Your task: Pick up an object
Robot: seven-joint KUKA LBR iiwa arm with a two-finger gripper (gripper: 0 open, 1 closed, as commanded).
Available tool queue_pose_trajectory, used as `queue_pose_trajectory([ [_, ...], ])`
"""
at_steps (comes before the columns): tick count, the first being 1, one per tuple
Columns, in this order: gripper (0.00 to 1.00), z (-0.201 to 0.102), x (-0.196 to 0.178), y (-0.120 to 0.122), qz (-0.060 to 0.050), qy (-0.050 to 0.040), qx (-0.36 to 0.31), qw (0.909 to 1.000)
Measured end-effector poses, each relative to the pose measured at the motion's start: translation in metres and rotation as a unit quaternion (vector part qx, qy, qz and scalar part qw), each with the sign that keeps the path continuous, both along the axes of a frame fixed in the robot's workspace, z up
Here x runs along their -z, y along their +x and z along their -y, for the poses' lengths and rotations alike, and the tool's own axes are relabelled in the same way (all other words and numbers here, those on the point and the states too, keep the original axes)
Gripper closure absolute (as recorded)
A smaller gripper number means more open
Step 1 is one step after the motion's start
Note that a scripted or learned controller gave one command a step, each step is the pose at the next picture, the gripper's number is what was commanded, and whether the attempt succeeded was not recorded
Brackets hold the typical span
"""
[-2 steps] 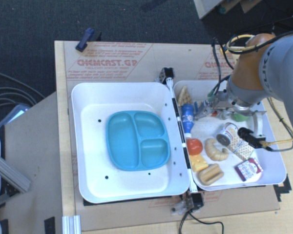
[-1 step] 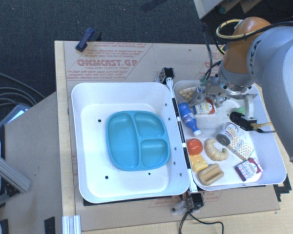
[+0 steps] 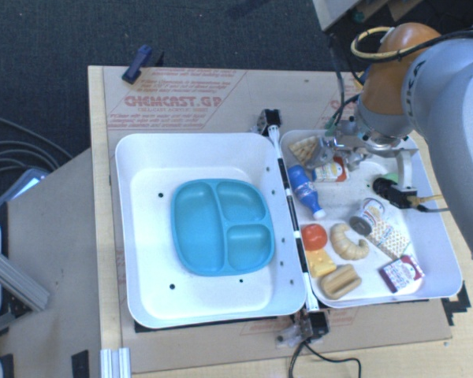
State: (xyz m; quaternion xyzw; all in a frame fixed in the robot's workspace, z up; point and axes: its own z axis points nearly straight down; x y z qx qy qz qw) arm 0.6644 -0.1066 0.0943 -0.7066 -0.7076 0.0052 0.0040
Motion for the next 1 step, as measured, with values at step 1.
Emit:
queue_pose_trajectory([
  [1,1.0,-0.0793,-0.0908,-0.046,0.006,0.0016,0.0,1.0],
])
